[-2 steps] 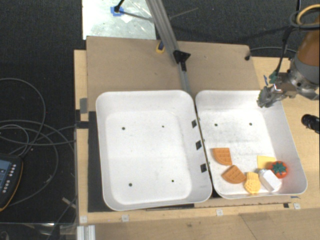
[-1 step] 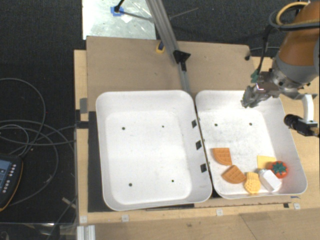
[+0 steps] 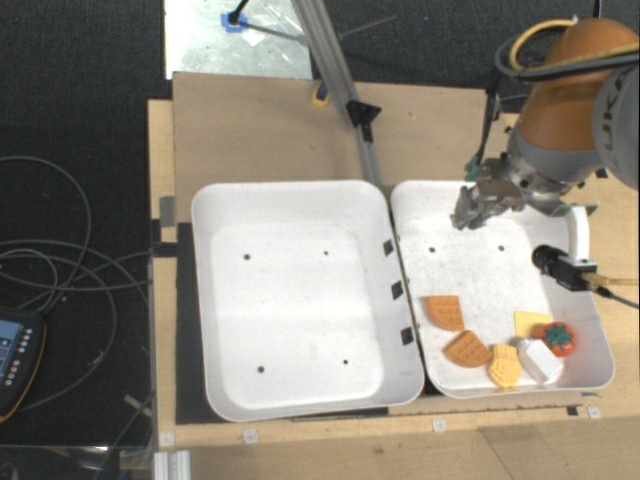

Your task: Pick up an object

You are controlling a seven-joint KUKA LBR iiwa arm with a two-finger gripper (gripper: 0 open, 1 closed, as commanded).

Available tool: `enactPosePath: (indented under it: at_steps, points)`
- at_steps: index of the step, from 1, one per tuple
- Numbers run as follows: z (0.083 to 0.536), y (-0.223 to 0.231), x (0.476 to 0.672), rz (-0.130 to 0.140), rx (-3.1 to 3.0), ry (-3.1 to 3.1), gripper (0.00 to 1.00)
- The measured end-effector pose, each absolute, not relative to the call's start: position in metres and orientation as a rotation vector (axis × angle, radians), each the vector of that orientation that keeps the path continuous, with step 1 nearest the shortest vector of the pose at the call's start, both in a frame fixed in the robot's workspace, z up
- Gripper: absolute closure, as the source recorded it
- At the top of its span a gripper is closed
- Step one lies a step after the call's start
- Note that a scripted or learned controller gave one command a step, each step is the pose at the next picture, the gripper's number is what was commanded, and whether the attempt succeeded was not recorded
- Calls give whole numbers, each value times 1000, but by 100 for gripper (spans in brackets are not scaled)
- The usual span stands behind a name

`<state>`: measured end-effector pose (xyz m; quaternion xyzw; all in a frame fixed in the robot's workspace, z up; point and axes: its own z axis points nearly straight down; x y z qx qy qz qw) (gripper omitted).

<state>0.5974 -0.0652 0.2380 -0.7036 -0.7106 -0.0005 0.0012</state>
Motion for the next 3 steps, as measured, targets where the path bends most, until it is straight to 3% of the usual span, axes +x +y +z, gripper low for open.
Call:
enactPosePath:
  at_steps: [2,3]
  points:
    - [235,50,582,-3,-2206,-2232,100]
    - [227,95,565,-1,-2208,-2231,100]
